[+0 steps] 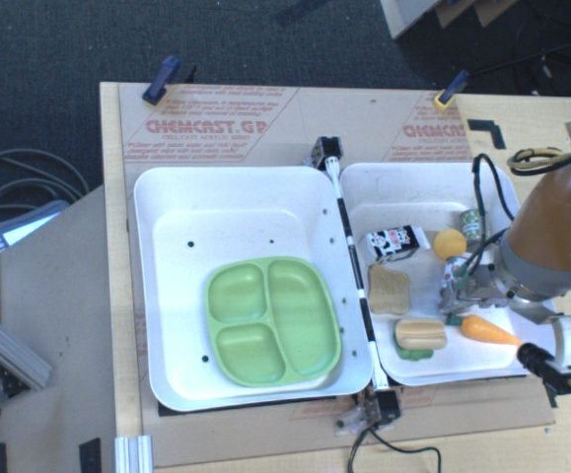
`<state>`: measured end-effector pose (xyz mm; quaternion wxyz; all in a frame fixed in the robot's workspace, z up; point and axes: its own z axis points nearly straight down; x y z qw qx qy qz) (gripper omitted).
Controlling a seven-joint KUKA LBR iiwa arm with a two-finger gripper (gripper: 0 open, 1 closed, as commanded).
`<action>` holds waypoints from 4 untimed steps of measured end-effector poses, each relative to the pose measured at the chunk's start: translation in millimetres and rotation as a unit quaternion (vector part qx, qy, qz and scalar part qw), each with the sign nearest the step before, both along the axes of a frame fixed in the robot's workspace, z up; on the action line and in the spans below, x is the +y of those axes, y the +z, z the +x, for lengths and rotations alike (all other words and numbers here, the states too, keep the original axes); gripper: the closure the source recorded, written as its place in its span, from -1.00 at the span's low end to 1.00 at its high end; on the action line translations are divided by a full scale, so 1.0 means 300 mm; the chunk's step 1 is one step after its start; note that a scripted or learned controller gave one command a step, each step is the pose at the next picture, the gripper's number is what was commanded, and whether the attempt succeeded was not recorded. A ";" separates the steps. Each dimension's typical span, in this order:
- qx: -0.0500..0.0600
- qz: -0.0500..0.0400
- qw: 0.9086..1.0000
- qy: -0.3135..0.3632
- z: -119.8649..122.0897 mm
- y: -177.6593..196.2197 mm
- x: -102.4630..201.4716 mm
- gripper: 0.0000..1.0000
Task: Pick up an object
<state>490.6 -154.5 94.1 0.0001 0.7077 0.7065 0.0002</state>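
Orange carrot [488,331] lies just beside the gripper [460,291], and we cannot tell its grip. Near the carrot we count one yellow ball [450,243], one sandwich [420,336], one bread slice [390,290].

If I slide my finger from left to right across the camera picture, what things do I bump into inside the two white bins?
Green divided tray in the left bin → black-and-white carton → yellow ball → orange carrot, all three in the right bin.
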 end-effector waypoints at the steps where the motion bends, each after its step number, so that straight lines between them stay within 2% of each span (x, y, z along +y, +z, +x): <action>1: 0.000 0.000 1.000 0.000 0.000 0.000 0.000 -1.00; 2: 0.000 -0.001 1.000 0.000 0.141 0.094 -0.225 -1.00; 3: -0.001 0.000 1.000 0.002 0.297 -0.033 -0.061 -1.00; 4: -0.002 -0.001 1.000 0.001 0.299 0.003 -0.064 1.00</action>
